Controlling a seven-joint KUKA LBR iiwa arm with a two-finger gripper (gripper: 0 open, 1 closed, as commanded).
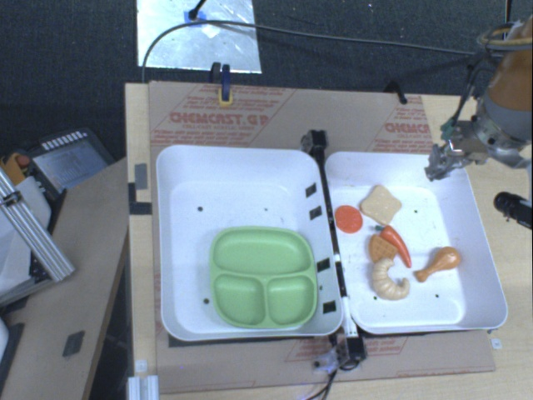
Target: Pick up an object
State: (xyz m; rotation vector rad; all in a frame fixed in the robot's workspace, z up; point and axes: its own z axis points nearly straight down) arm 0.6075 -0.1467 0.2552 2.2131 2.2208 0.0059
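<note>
Hovering at the right bin's (479, 223) far corner, finger spread impossible to judge, the gripper (439, 167) could snag 2 crowded toys, carrot (395, 243) and shrimp (390, 280).

I have one fixed camera, mounted above the bench and tilted down at a slant, so the far edge of the bench sits toward twelve o'clock and the near edge toward six. It stands far enough back to take in both white bins whole: the left bin (179, 186) toward nine o'clock of centre, the right bin (466, 223) toward three. The arm (505, 98) enters my picture from about two o'clock. Dark floor fills the top, around a shiny metal sheet (196, 22) at eleven.
</note>
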